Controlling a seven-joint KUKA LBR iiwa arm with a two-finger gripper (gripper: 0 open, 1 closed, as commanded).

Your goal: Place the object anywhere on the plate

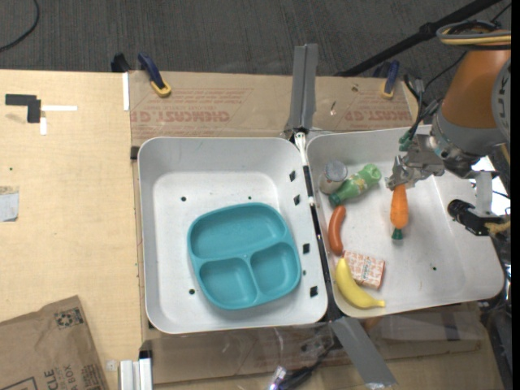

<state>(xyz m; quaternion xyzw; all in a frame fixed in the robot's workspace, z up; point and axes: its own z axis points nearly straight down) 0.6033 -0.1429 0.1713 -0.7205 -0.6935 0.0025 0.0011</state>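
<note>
Arm: I see the grey arm with its orange band [479,88] reaching in from the right, above the far right part of the right bin [455,275].
Gripper: the gripper [404,179] hangs over the right bin, directly at the top end of the carrot [398,210].
Fingers: from my view I cannot tell how far apart they stand, nor whether they have the carrot between them; the metal parts and the carrot's top run together at this size.
Carrot: orange, with a green stem end pointing toward the near edge; it stands roughly lengthwise below the gripper, in the middle of the right bin.
Plate: a teal divided plate [244,254] with three compartments lies in the left bin [162,218], toward its near half; I see nothing resting on it.
Other items, right bin: a green bottle [357,184] with a grey cap lies tilted near the far left corner; a red sausage [337,227] lies just beside the left wall; a yellow banana [353,287] curves along the near left corner; a small pink carton [366,270] touches the banana.
Surface: pale wood and cardboard [65,218] carry both bins, which sit side by side, touching at a shared divider.
Clamps: blue-and-yellow clamps [154,75] grip the far edge of the cardboard.
</note>
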